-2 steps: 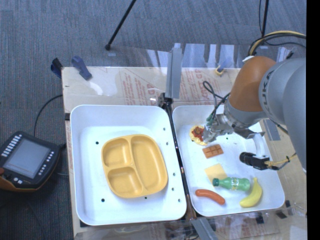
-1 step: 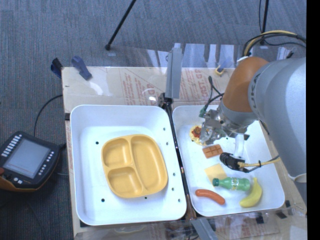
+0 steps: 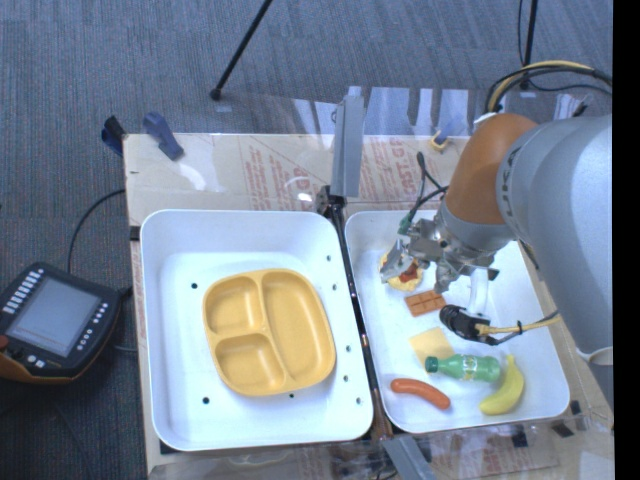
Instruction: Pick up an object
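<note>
Two white bins sit side by side below me, and my work is in the right bin (image 3: 540,268), where my gripper (image 3: 420,260) hangs low over the far left part of the floor. How my gripper is set I cannot tell from this slant, since the wrist body hides it.

As for progress, I judge the pick not yet done. Nothing is visibly lifted clear of the bin, and every object I can see appears to rest on the floor. What is left is the grasp itself and the lift.

The nearest candidate is a small red and yellow item (image 3: 402,273), lying right at my gripper, partly tucked under it; whether I am touching it I cannot say. Just beside it, toward the near edge, lies a brown waffle-like piece (image 3: 425,302). Further toward the near edge come a pale yellow wedge (image 3: 432,343), a green bottle (image 3: 465,367) lying on its side, a banana (image 3: 504,389) just beside the bottle, and an orange-red sausage (image 3: 421,393) near the bin's front left corner. Those four are well apart from my gripper.

The left bin (image 3: 170,238) holds a yellow divided plate (image 3: 268,330), which plays no part in this reach.
</note>
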